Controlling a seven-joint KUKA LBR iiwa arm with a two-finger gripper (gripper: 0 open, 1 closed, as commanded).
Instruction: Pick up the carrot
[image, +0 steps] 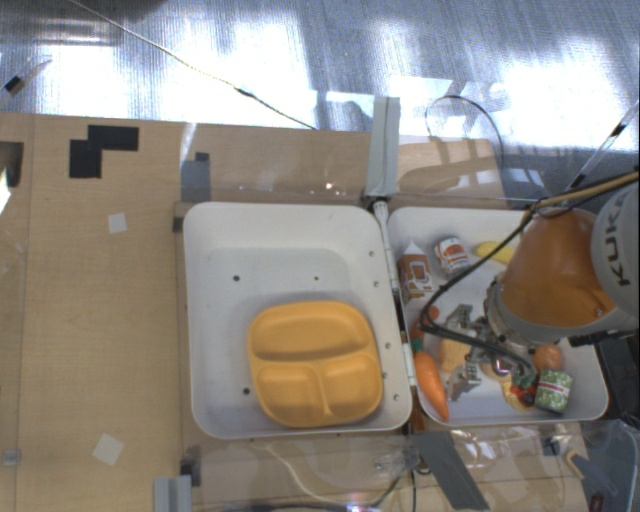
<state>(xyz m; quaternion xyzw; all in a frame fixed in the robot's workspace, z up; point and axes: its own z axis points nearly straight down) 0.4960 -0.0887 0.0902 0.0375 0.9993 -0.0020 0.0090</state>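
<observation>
The carrot (431, 385) lies in the right bin (590, 405), tight against that bin's left wall and close to its near corner, so the pick looks not yet made. The hand (465, 378) hangs just to the right of the carrot, low over the bin floor. Nothing sits between its fingers, and they seem slightly parted, though shadow and cabling blur the tips.

What remains is to close on the carrot and lift it.

Room is tight. The bin wall hems the carrot on its left, leaving scant gap for a finger there. Right of the carrot, small toy foods (545, 385) crowd the floor. Beyond the carrot, two small jars (432, 262) stand well clear. The space above is open for lifting.
</observation>
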